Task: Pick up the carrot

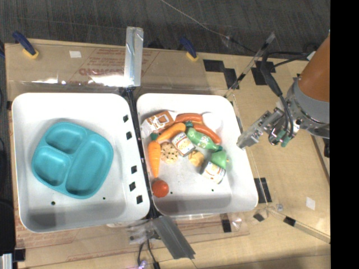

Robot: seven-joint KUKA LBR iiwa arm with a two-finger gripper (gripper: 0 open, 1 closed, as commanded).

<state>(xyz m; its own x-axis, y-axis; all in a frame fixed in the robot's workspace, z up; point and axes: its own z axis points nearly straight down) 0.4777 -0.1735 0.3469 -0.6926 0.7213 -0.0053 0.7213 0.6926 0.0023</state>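
The left bin carries a teal divided plate and nothing else that bears on the job.

In the right bin, the carrot lies along the left wall, at about nine o'clock from the bin's centre, its long axis running roughly twelve to six. A small red tomato sits just beside its lower end, toward six o'clock, and a cookie lies just beside it at three o'clock. The rest of the toy food is heaped from the centre toward twelve and three o'clock: orange sausage-like pieces, small packets, a green vegetable. The carrot looks clear on top, so it should be reachable from above, though the bin wall is close on one side.

Farther right, outside the bin at about three o'clock from it, the gripper hangs over the bench, well apart from the carrot. Whether it is apart or together I cannot tell at this angle; nothing is seen in it.

By my reading the task is at its start: the carrot is untouched, and the approach, the descent, the grasp and the lift are all left to do.
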